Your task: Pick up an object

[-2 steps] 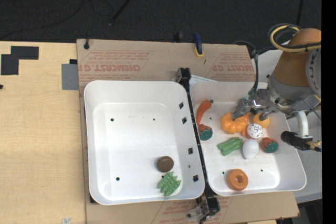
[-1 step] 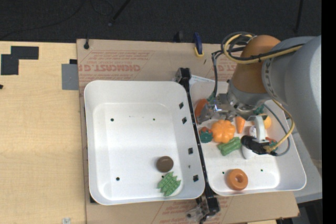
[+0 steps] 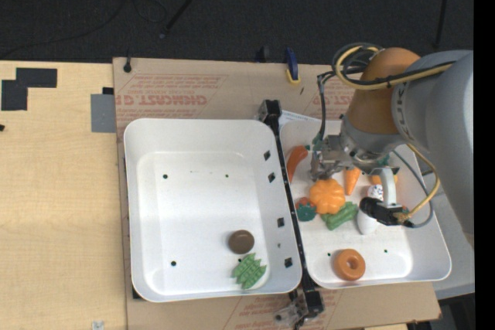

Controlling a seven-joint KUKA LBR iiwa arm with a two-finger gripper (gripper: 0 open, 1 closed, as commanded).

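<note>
Both bins were white with small black dots, the left bin (image 3: pixel 147 143) and the right bin (image 3: pixel 418 259) alike. The left one held a brown ball (image 3: pixel 241 241) and a green leaf (image 3: pixel 250 272). The right one held an orange pumpkin (image 3: pixel 328 197), an orange ring (image 3: pixel 349 264) and a green pod (image 3: pixel 339 216). The cardboard (image 3: pixel 193 89) was brown with red lettering. The arm (image 3: pixel 441 112) was grey with an orange band.

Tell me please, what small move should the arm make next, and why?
Probably a short, straight lowering of the claw toward the orange pumpkin toy. The claw seems to hang just over that toy in the right bin, so it is the nearest target. A small carrot piece and a green piece lie close beside it, so going down slowly seems wise.
</note>
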